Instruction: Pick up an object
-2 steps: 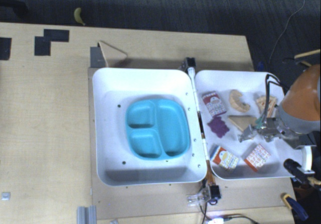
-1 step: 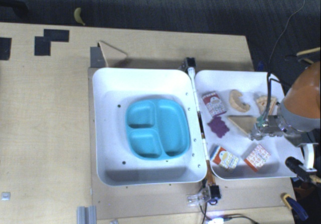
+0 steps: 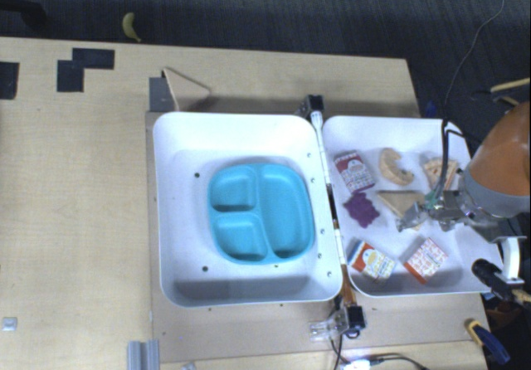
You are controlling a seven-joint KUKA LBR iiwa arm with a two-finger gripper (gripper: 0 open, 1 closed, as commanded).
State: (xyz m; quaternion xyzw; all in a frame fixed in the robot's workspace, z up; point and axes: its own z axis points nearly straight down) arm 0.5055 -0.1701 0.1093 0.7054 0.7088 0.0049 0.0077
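The arm (image 3: 502, 169) reaches in from the right and hangs low over the right bin (image 3: 377, 129), so the step in hand looks like the approach to a pick, with nothing lifted yet. The gripper (image 3: 423, 212) sits above the middle of that bin, pointing left, close to a tan wedge-shaped piece (image 3: 397, 200). Whether it is released or clenched I cannot tell; the metal parts blur together at this angle, and no object can be seen held in it.

The candidates all lie in the right bin: a red and white packet (image 3: 352, 169) near the top left, a purple piece (image 3: 362, 209) below it, a pale curved piece (image 3: 395, 167) near the top, a small colourful box (image 3: 372, 261) at the bottom left, and a red-patterned box (image 3: 426, 259) just beside it. The left bin (image 3: 178, 194) holds a blue divided tray (image 3: 260, 211).

The next move probably calls for settling straight down over one item, most likely the tan wedge, and closing squarely on it without nudging its neighbours.
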